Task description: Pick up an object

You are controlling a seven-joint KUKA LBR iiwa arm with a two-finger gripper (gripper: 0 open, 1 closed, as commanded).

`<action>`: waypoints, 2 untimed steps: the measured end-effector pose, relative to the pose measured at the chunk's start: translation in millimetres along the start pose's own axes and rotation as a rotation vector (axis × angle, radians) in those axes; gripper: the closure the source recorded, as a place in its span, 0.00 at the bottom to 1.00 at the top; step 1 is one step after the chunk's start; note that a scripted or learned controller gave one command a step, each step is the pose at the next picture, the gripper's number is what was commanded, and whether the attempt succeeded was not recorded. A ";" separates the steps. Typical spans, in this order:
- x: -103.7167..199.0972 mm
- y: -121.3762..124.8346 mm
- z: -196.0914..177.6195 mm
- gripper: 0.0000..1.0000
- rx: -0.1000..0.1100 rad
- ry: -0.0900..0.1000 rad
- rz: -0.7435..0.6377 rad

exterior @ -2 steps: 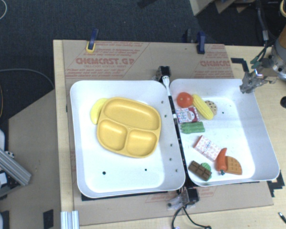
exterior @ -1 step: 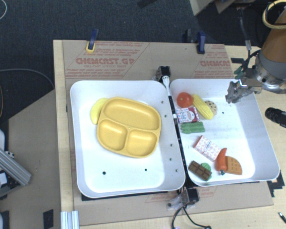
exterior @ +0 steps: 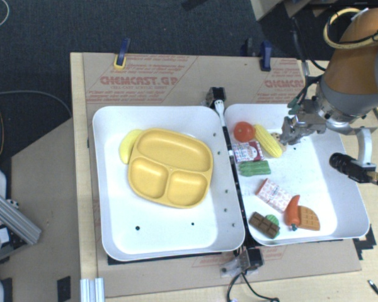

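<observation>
The right bin [exterior: 340, 194] holds several toy foods: a red tomato [exterior: 243, 131], a yellow corn cob [exterior: 268, 140], a red-and-white packet [exterior: 247, 151], a green pea pod [exterior: 254, 167], a pink checked packet [exterior: 274, 194], a carrot [exterior: 292, 211], a waffle [exterior: 308, 218] and a chocolate bar [exterior: 263, 224]. My gripper [exterior: 290, 134] hangs low over the upper part of this bin, just right of the corn cob's far end. Nothing shows between its fingertips.
The left bin [exterior: 113, 219] carries a yellow divided plate [exterior: 170, 167] with a yellow banana [exterior: 128, 145] tucked at its left edge. Blue and yellow clamps sit at the bench's back edge. Bare bin floor lies to the right of the toys.
</observation>
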State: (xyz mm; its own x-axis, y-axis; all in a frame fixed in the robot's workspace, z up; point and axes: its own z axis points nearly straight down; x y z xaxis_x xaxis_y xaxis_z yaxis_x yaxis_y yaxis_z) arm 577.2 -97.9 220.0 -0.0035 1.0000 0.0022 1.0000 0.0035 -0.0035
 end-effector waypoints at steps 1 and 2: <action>44.6 -24.4 2.0 1.00 0.001 0.000 0.001; 78.1 -56.3 -10.8 1.00 0.001 0.000 0.000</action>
State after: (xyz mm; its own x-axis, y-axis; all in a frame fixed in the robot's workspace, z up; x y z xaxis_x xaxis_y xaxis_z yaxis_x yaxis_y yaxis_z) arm 520.7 -20.1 231.1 -0.0031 1.0000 0.0023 1.0000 0.0031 -0.0040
